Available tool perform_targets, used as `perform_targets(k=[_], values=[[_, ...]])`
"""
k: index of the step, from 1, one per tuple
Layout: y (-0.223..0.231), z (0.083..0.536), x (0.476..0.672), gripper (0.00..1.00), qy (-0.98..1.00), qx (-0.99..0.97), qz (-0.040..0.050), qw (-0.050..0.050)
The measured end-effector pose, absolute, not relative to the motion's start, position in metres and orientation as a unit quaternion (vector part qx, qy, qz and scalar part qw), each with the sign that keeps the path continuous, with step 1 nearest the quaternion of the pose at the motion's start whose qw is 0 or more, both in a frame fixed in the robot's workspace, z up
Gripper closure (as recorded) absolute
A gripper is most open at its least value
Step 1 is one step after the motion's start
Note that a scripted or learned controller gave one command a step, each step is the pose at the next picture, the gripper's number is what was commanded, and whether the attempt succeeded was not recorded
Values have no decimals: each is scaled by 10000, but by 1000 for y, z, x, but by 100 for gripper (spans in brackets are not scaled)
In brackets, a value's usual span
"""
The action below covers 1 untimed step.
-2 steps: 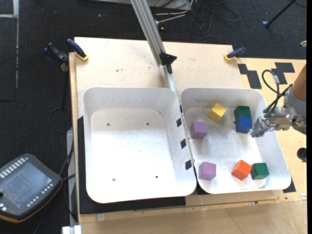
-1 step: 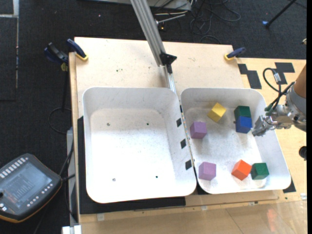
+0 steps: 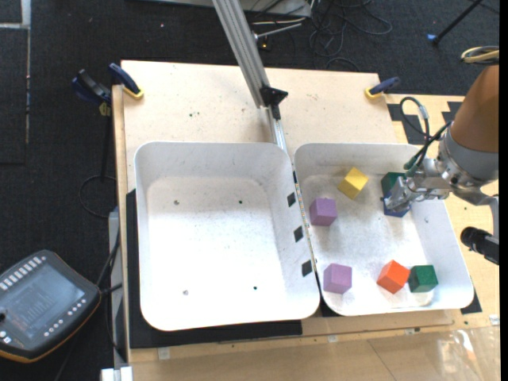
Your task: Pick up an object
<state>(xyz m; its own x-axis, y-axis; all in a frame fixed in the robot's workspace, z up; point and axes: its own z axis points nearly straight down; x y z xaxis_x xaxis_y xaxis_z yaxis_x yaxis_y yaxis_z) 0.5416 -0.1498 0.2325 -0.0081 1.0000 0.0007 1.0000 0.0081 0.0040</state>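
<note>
— Starting big: pale wooden bench (image 3: 206, 101), bearing 2 shallow white plastic bins, the left bin (image 3: 147, 165) and the right bin (image 3: 448, 240). Anything over them?

— Grey arm with an orange band (image 3: 476, 125), reaching in from the view's right, down over the right bin's far half. Two-finger gripper (image 3: 397, 199) low, close to the bin floor.

— Open or closed?

— Cannot tell; too small and dark at this slant to judge.

— Nearest candidate?

— Dark green block (image 3: 390, 184), right against the gripper on its far, leftward side; touching or just beside, impossible to say which. Blue patch under the tip too; block or gripper part, unclear. No claim of a hold.

— Others, then?

— Yellow cube (image 3: 354, 182), near, straight toward the view's left of the gripper. Purple cube (image 3: 323, 211) further left by the dividing wall. Second purple cube (image 3: 337, 278), orange cube (image 3: 392, 277) and small green cube (image 3: 423, 277) along the near wall, well apart from the gripper, the last 2 touching.

— So the deciding relation?

— Probably the dark green block's offset: slightly up-left of the tip, not squarely beneath. Likely needs a small shift that way before closing.
</note>
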Motion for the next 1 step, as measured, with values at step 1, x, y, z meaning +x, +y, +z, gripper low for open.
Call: perform_targets(k=[1], values=[[-94,223,554,100,7101,7041,5,-9]])
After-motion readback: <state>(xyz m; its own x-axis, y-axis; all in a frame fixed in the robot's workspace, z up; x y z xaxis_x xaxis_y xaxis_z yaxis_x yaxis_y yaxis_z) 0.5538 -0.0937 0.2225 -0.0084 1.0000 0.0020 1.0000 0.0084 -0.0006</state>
